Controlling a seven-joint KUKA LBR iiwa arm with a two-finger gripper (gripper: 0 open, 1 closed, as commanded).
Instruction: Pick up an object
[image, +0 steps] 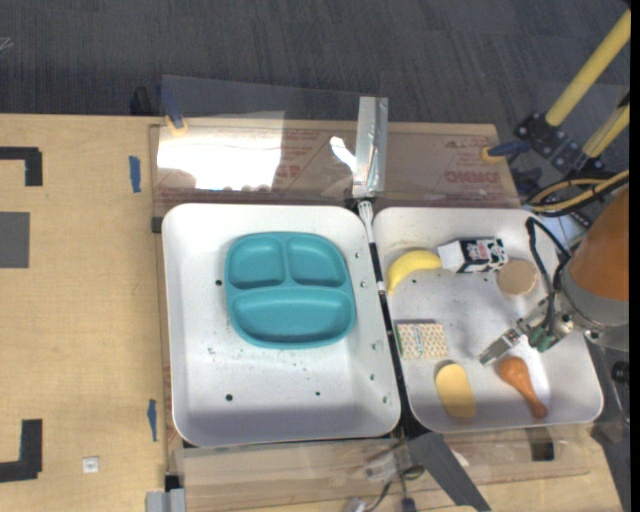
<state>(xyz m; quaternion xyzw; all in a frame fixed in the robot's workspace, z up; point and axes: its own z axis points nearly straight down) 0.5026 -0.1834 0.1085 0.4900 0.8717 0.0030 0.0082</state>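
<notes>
Camera view shows our pincer slightly open low right in the right bin, just above the orange carrot-like toy, which we fear may slide away.

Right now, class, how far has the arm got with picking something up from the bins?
Done: the arm has reached into the right bin, with its gripper low beside the orange carrot-shaped toy. In hand: nothing visibly gripped. Left: grasping and lifting; the toy, yellow ball and yellow block all lie in the bin.
</notes>
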